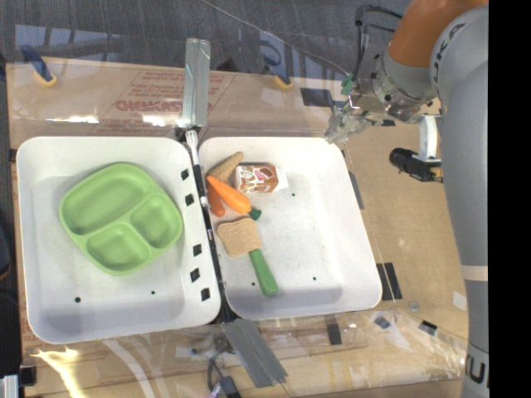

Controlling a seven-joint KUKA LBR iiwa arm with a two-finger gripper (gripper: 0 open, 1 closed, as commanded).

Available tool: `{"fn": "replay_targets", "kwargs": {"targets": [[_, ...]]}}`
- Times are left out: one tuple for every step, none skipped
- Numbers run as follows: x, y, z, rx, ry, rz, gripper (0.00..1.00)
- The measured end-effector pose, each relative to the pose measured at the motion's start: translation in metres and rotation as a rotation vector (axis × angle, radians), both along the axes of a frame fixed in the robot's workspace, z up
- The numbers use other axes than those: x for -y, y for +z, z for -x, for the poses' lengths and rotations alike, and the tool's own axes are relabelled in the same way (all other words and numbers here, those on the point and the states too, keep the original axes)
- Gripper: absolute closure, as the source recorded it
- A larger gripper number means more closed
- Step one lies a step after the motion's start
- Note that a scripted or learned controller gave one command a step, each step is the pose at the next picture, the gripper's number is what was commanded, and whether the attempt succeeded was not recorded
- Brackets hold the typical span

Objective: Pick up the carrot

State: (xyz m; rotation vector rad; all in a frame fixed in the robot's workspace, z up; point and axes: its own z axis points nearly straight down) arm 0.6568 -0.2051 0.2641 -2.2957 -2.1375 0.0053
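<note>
While the grey arm (465, 181) reaches in from the right with its orange band (423, 15) high in the upper right, the end effector (342, 124) hangs just past the far right corner of the right bin (332, 255), above the surface (406, 239) rather than over the bin's floor. It is small and blurred against the clutter, so I cannot tell how it is set; nothing is visibly held in it.

Well apart from it, the carrot (227, 195) lies near the left wall of the right bin, in the far half, running diagonally with its green end (254, 214) pointing toward the bin's middle. Just beyond it, a tan bread stick (225, 167) lies at a slant, and a small printed carton (256, 178) sits just beside the carrot on its right. Nearer the camera, a round slice of bread (239, 236) lies close to the carrot's green tip, and a green stick-shaped piece (263, 272) extends from under the slice toward the near edge.

Across the divide, the left bin (50, 305) holds a light green tray (120, 217) with three compartments.
</note>
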Motion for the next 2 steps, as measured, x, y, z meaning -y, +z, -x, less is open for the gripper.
{"fn": "replay_targets", "kwargs": {"targets": [[0.001, 0.049, 0.0, 0.008, -0.027, 0.002, 1.0], [-0.01, 0.047, -0.001, 0.003, 0.636, -0.002, 1.0]]}}
